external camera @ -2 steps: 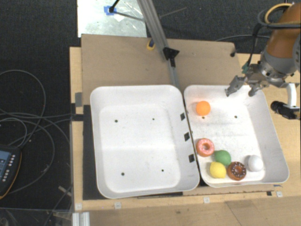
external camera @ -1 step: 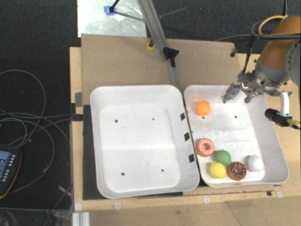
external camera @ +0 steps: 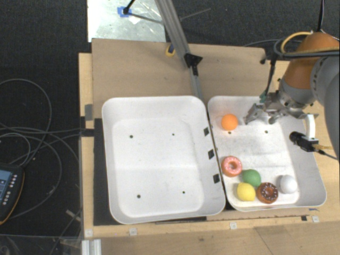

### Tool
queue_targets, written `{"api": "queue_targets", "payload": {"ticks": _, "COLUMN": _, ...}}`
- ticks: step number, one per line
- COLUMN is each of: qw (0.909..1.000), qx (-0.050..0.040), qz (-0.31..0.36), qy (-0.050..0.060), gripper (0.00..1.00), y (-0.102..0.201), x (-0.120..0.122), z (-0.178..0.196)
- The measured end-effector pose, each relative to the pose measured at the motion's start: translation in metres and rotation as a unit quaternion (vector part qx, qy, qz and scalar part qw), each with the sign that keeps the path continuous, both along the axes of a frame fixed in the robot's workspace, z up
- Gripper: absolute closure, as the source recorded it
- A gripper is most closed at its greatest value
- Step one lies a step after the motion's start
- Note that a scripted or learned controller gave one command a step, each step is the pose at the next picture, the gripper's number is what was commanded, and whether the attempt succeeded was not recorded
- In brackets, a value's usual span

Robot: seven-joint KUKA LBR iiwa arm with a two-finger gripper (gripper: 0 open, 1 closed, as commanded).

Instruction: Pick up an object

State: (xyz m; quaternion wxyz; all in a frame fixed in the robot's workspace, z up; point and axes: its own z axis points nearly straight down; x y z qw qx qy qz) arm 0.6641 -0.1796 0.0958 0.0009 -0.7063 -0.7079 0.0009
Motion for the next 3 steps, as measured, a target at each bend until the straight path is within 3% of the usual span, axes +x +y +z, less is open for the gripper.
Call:
{"api": "queue_targets", "payload": {"ticks": 1, "qw": 1.0, "qx": -0.0011, "qz": 0.001, "qy": -0.004, "gripper": 1.0, "y": 0.0, "x": 0.002, "z": 0.015}}
{"api": "queue_targets", "payload": {"ticks": 2, "qw": 1.0, "qx": -0.0009, "qz": 0.001, "qy": -0.005, "gripper": 1.0, "y": 0.007, "x": -0.001, "z": 0.074}}
{"api": "queue_targets", "payload": {"ticks": 3, "qw": 1.0, "qx": -0.0008, "qz": 0.002, "qy": -0.005, "gripper": 1.0, "y": 0.007, "x": 0.001, "z": 0.111}}
